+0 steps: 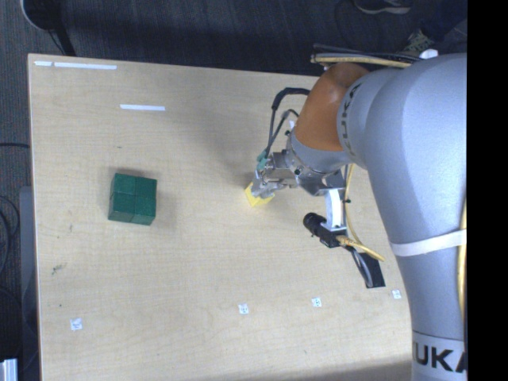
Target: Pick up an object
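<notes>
Look at the end effector (266, 182): it sits low over the pale wooden surface (198, 276), right on top of a small yellow block (257, 196) whose lower-left corner pokes out beneath the tip. You cannot tell from this slanted top view how far apart the jaws stand, or whether the block is truly between them, because the grey arm with the orange band (333, 121) and the wrist hardware cover the contact area. Treat the grasp as unconfirmed.

The likeliest task object is that yellow block, near the middle of the surface and slightly right. A dark green cube (132, 198) rests well apart to the left, untouched and fully in the open.

Here is what you should watch for. The yellow block looks tilted rather than flat, so in my judgement the tool may be pressing on one edge; if it closes off-centre, the block could squirt out sideways or pivot free as the arm lifts. A small, light piece like this may also be nudged along the surface instead of being caught. The loose black and yellow cabling (341, 232) hanging beside the wrist could brush the block on the way up. If the lift comes up with nothing, the green cube is your easier, unobstructed fallback.
</notes>
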